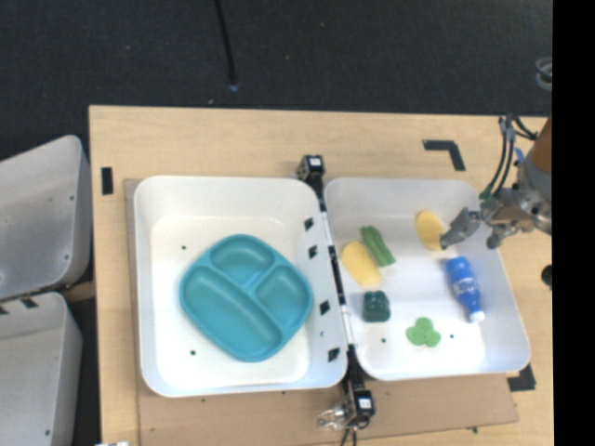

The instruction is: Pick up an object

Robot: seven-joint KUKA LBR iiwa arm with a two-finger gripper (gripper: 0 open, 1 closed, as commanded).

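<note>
Objects for picking lie in the right bin [502,342]: a yellow lump [361,263] near the bin's left wall, with a green oblong piece [377,245] touching it on its upper right; a dark green block [376,307] just below the yellow lump; a light green clover-like piece [424,334] lower down, toward the middle of the bin; a blue bottle [464,287] with a white cap, lying on its side with the cap pointing to the lower right; and a small yellow piece [429,229] in the upper part of the bin.

The gripper [476,231] reaches in over the right bin's upper right corner, from the right of the view. Its two fingers [456,229] are spread apart and nothing sits between them. One finger points down and left, and its tip lies just beside the small yellow piece; whether it touches cannot be told. The other finger is nearer the bin's right wall, above the blue bottle and apart from it.

The left bin [149,342] holds a teal tray [245,295] with three compartments, lying flat and turned at a slant, near the bin's middle. Both bins rest side by side on the wooden bench [223,137], touching along their shared edge, where small black clips [310,167] sit at the top and bottom of the seam.
</note>
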